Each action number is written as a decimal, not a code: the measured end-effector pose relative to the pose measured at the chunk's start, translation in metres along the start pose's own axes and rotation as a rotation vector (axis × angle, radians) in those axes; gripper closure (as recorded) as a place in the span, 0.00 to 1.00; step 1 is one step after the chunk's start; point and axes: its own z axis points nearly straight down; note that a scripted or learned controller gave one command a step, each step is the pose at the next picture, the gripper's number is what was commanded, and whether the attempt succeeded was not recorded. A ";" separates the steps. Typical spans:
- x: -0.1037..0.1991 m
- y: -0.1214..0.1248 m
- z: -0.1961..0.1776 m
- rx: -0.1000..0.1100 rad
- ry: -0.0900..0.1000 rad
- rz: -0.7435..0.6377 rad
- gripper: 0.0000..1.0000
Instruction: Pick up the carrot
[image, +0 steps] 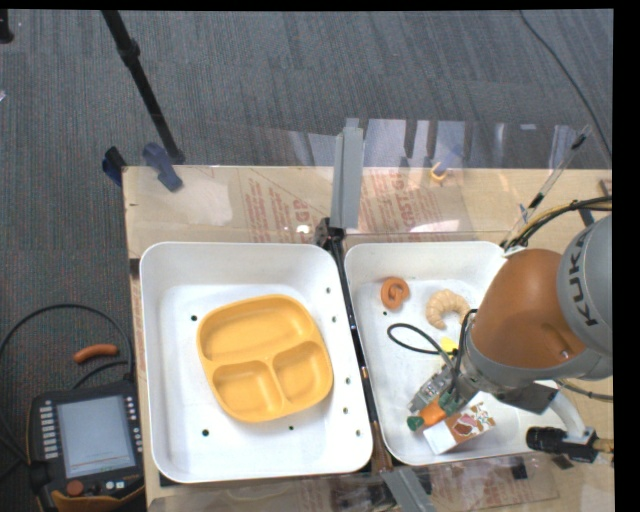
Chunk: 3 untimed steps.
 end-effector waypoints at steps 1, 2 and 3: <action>0.012 0.026 -0.092 -0.001 -0.005 0.315 1.00; 0.012 0.026 -0.092 -0.001 -0.005 0.315 0.00; -0.006 0.000 -0.024 0.000 -0.002 0.341 0.00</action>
